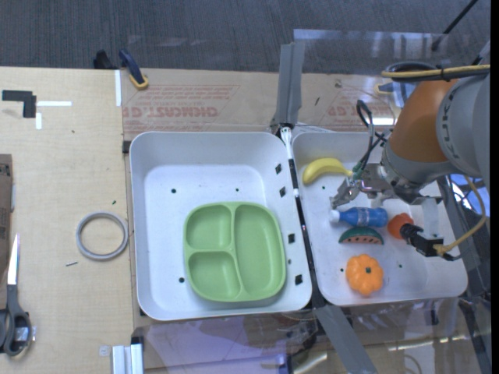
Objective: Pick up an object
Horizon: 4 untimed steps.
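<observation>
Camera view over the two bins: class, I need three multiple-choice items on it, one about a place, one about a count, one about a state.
1. Where does the green divided plate lie?
A. in the left bin
B. in the right bin
C. on the bench beside the tape ring

2. How many compartments does the plate have?
A. two
B. three
C. four

3. How does the blue bottle rest?
A. upright
B. on its side
C. leaning on the pumpkin

Answers: 1 A, the plate sits inside the left bin's walls. 2 B, two ridges split it into three wells. 3 B, it lies flat just below the end effector, above the watermelon slice.
</observation>
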Motion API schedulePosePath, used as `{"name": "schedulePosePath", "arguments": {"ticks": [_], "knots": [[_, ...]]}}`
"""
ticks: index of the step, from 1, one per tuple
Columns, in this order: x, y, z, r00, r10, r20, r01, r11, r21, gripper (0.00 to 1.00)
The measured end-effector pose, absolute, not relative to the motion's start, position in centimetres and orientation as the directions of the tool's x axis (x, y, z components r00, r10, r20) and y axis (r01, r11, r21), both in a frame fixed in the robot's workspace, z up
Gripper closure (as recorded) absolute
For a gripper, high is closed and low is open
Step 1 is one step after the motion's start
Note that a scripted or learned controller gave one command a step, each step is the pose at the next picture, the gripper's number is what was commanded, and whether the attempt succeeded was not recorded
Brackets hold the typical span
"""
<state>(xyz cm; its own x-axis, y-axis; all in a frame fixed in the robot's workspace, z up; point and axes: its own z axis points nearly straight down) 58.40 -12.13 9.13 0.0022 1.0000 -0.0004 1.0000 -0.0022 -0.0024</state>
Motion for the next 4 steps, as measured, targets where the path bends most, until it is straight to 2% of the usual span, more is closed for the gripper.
{"name": "schedulePosePath", "arguments": {"ticks": [1, 2, 3, 4], "knots": [[58.4, -12.2, 10.1, 0.005, 1.000, -0.001, 1.000, -0.005, -0.001, 1.00], [58.4, -12.2, 10.1, 0.005, 1.000, -0.002, 1.000, -0.005, -0.002, 0.00], [54.1, -11.3, 9.1, 0.002, 1.000, 0.000, 1.000, -0.002, -0.002, 0.00], [54.1, -11.3, 9.1, 0.003, 1.000, 0.000, 1.000, -0.003, -0.002, 0.00]]}}
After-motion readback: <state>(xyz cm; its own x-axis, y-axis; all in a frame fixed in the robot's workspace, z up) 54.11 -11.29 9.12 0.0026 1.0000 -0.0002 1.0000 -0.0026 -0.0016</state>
